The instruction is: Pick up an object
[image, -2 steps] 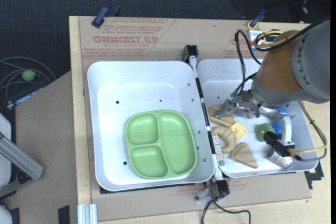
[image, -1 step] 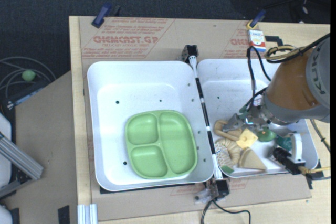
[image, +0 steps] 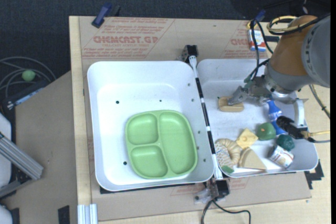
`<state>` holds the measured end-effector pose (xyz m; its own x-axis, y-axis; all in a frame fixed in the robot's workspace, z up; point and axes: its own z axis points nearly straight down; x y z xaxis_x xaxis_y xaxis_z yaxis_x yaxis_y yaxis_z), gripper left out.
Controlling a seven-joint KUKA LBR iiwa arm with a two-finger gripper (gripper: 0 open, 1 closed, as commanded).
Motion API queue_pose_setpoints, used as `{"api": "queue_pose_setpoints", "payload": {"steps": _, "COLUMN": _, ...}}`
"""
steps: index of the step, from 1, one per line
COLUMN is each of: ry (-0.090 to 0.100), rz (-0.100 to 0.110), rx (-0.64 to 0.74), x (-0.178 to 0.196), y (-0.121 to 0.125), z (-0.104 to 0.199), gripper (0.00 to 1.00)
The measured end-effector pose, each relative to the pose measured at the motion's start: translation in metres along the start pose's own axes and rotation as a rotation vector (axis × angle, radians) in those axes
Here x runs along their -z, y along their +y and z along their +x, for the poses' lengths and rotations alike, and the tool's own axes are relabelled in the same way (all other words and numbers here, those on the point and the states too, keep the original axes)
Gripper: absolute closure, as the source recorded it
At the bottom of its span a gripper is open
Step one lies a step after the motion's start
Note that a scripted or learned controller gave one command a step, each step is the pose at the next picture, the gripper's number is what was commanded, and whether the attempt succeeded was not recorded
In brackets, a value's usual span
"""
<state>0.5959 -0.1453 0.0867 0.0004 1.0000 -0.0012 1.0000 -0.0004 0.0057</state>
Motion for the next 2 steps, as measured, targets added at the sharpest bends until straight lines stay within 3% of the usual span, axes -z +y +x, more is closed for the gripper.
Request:
{"api": "queue_pose_setpoints", "payload": {"steps": 1, "ry": -0.001, "rz": 0.002, "rx": 0.001, "x": 0.053, "y": 0.071, "z": -0.049, "gripper": 0.0}}
{"api": "queue_pose_setpoints", "payload": {"steps": 2, "ry": 0.004, "rz": 0.009, "rx": 0.001, "x": -0.003, "y": -0.002, "z": -0.064, "gripper": 0.0}}
